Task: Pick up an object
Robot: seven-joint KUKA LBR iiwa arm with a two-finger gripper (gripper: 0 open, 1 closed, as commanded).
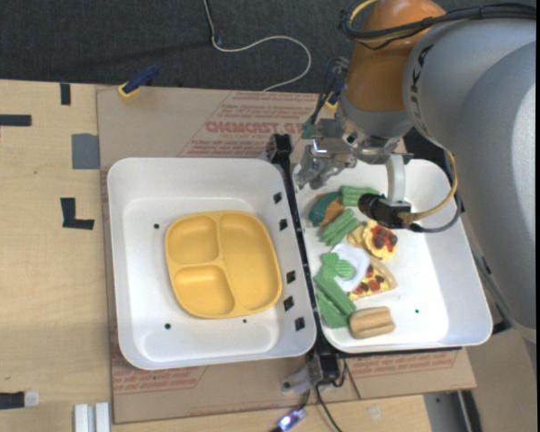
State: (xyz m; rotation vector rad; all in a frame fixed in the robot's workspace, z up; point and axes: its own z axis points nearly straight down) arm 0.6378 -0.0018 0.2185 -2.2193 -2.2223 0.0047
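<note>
Apparently the step in hand is the approach: nothing is picked yet, and the toy food pieces lie all in the right bin (450, 318), along its left half. From far to near there is a green leafy piece (327, 211) with an orange bit on it, a long green piece (340, 228), two pizza slices (380, 239) and (374, 282), a white-and-green piece (345, 265), another green piece (331, 297) by the divider, and a brown bread-like roll (371, 321) near the front wall. Most of them touch or overlap each other; the roll lies a bit apart from the rest.

The gripper (317, 167) is at the far-left corner of this bin, just above the leafy piece, approx. over the rim between the two bins. The fingers I cannot tell, spread or pressed together, because the metal parts there are dark and mixed with cables. No piece is seen between them, so I judge it holds nothing.

Next move, in my opinion: go down on one piece w/ the fingers on both sides of it. The leafy piece is nearest, but it is close to the wall and to its neighbours, so the grasp may catch two things or slip.

The left bin (139, 241) has a yellow divided plate (223, 264) in the middle, well apart from the gripper.
</note>
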